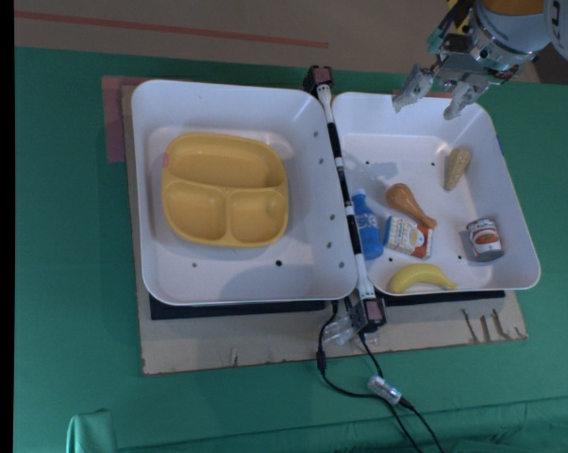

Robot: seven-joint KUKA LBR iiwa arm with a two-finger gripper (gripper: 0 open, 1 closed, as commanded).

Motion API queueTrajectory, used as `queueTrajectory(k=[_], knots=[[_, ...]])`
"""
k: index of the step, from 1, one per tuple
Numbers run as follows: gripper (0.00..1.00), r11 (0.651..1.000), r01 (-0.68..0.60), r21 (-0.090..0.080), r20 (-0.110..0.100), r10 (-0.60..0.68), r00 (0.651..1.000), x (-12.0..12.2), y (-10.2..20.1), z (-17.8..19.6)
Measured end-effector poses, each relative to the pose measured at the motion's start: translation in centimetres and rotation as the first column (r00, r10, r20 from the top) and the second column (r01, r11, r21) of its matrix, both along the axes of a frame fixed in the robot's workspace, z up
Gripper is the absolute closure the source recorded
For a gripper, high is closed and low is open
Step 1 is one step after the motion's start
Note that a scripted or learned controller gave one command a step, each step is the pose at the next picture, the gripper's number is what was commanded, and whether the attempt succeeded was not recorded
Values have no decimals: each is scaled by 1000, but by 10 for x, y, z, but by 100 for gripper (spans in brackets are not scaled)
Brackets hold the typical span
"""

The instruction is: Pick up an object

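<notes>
Lying nearest in the right bin (510,253): banana (422,276), can (485,238), blue bottle (365,223), carton (409,236), then drumstick (409,204) and corn cob (457,167). Left bin (171,276) holds a yellow divided tray (225,189). Gripper (433,97) hovers over the far rim, fingers spread, gripping nothing.

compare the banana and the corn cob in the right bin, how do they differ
The banana is bright yellow and curved; the corn cob is paler, tan-yellow, and tapers straight. The banana lies crosswise along the right bin's near wall, while the corn cob lies more lengthwise, by the right wall toward the far end. The banana looks longer. Both lie flat on the bin floor, untouched, with the gripper open above the bin's far rim.
</notes>
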State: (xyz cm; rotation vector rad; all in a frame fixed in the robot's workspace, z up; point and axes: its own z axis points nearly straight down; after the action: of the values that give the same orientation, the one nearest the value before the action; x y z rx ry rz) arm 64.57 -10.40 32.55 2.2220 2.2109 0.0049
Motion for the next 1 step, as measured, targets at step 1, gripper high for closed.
queueTrajectory(k=[1], knots=[[0, 1000, 0, -2, -1, 0, 1000, 9, 3, -129]])
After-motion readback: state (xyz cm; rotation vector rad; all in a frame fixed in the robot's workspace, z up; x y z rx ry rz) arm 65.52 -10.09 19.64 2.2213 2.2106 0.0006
